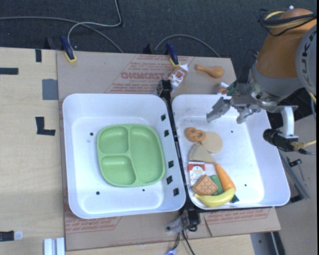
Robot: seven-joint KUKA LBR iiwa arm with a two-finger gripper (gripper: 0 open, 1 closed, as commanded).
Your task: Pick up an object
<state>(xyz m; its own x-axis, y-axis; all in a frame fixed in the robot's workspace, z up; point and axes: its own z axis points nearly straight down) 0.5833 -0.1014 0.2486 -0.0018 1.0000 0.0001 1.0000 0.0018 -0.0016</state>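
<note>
My gripper (229,113) hangs over the back part of the right bin (255,158), fingers spread open with nothing between them. Below and left of it lie a pretzel (194,135) and a beige round cookie (213,142). Nearer the front of that bin sit a pale wedge (200,154), a small packet (196,171), a waffle (204,185), a carrot (224,176) and a banana (219,198), packed close together.
The left bin (80,142) holds a green divided plate (131,155). A toy drumstick (209,70) and a small wrapper (176,76) lie on the cardboard behind the bins. Black clips run along the wall between the bins.
</note>
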